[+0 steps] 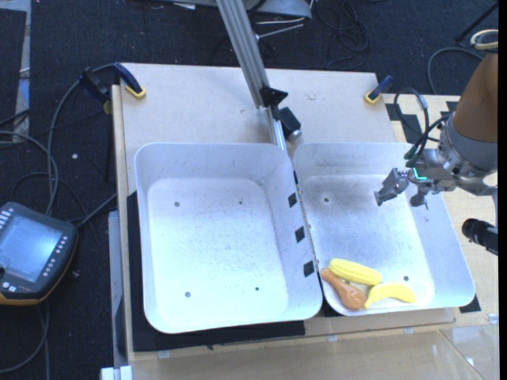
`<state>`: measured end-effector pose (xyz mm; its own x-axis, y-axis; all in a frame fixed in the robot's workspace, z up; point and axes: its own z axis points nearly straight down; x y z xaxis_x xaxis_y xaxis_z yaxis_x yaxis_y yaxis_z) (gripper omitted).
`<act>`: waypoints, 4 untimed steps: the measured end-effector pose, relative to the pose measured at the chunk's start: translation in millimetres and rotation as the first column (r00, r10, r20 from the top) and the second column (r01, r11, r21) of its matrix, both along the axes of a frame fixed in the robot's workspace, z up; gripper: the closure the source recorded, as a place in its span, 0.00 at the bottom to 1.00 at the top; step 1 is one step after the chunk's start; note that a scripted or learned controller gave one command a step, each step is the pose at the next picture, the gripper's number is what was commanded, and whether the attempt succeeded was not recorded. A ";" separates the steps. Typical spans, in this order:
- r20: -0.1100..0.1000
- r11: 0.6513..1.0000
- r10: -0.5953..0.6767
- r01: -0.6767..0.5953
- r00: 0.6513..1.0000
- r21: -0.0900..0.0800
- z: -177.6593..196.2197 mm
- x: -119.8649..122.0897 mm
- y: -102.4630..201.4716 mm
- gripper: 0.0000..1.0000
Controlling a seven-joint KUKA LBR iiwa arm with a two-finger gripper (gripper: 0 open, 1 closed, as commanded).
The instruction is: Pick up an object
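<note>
While no object sits between the fingers, treat the step in hand as the approach: you have yet to bring the gripper (402,188) down onto a target.

Start with the nearest items. Three toys lie bunched at the 6 o'clock edge of the right bin (448,253): an orange carrot-shaped piece (345,288) at the 7 o'clock side of the cluster, a yellow corn-like piece (355,271) touching it from above, and a yellow banana (391,294) at the 4 o'clock side, close against the corn. Because they crowd one another and the bin's sloped near wall, choose the banana or the corn, whose outer flanks look freest. Judged from this layout, a descent with the fingers straddling the object's short axis should work best; a descent along the long axis risks pushing the cluster into the wall.

Move next to the arm. The gripper hovers over the 1 o'clock part of the right bin, well apart from the toys, which lie toward its 7 o'clock. Its two fingers appear parted and carry nothing. The wrist enters from 3 o'clock, tilted so the fingers point toward 9 o'clock and slightly down.

The left bin (158,236) lies at 9 o'clock, and the tabletop (206,101) extends beyond at 12 o'clock.
</note>
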<state>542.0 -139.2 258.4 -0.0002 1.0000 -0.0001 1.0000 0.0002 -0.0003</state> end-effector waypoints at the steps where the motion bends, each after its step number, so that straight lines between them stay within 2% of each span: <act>1: 0.000 1.000 0.000 0.000 1.000 0.000 0.0 0.0 0.0 0.00; 3: -0.005 1.000 -0.001 0.001 1.000 0.001 -118.3 -3.8 -8.5 0.00; 4: -0.003 1.000 0.000 0.000 1.000 0.000 -164.7 -4.5 -8.3 0.00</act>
